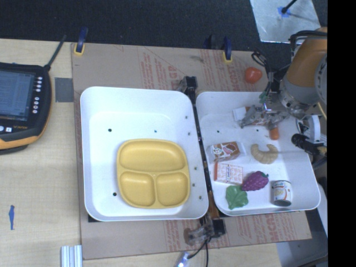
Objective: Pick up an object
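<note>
Pendant [19, 102], orange-cased with a dark screen, lay at the far left of the pale wooden bench [33, 204]. Next came the left bin [94, 110], which carried a yellow divided tray [154, 173]. Both bins sat on a brown cardboard sheet [139, 65].

The right bin [311, 196] held the things to pick from: a brown-and-white packet [224, 149], a red-and-white packet [228, 173], a green leaf-shaped toy [236, 197], a purple grape bunch [255, 181], a croissant [265, 153], a small orange piece [274, 132] and a small can [281, 193]. A red ball [253, 74] sat on the cardboard outside the bins.

The gripper [260, 114] hung low over the back of the right bin, just beside the orange piece. Whether it was spread or closed could not be told, and nothing showed in its grasp.

By my reading, this was the reach-and-descend step, with no object lifted yet. The next move called for settling squarely on one item, clear of its neighbours, before closing.

Beyond the bench lay dark floor, with a pale sheet [278, 15] at the upper right.
</note>
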### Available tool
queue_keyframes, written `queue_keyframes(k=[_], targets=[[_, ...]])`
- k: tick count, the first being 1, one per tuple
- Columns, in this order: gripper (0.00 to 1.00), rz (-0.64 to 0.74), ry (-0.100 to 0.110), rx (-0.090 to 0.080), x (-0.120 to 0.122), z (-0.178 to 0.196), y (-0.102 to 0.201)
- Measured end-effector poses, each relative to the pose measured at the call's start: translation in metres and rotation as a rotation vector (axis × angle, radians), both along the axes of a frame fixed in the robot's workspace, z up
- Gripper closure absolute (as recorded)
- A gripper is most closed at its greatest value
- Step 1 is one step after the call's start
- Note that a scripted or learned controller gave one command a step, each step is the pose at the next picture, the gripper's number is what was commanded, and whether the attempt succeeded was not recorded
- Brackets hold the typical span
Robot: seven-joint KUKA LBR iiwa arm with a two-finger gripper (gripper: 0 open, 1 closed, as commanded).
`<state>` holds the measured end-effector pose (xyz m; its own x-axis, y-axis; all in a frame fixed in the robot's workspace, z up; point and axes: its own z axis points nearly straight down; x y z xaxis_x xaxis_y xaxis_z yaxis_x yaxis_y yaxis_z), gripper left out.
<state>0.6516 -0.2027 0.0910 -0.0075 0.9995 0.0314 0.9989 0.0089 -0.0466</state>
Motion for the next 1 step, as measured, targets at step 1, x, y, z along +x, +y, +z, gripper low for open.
queue_keyframes(k=[1], targets=[[0.00,-0.005,-0.010,-0.033,-0.0022,-0.0005,0.0572]])
